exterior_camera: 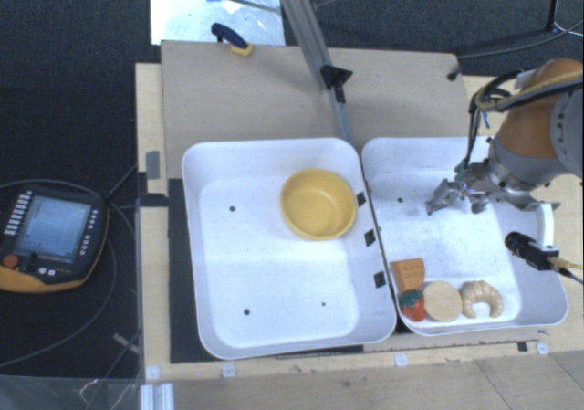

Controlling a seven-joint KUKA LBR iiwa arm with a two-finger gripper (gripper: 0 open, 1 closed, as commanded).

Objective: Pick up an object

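Gripper over upper part of right bin, finger state cannot tell, nothing seen between them. Yellow bowl upright in left bin. Croissant, round biscuit, orange block clustered at right bin's near edge, well apart from gripper.

Left bin: yellow bowl. Right bin: orange block, round biscuit, croissant (clustered at near edge). Gripper above right bin, holding nothing visible.
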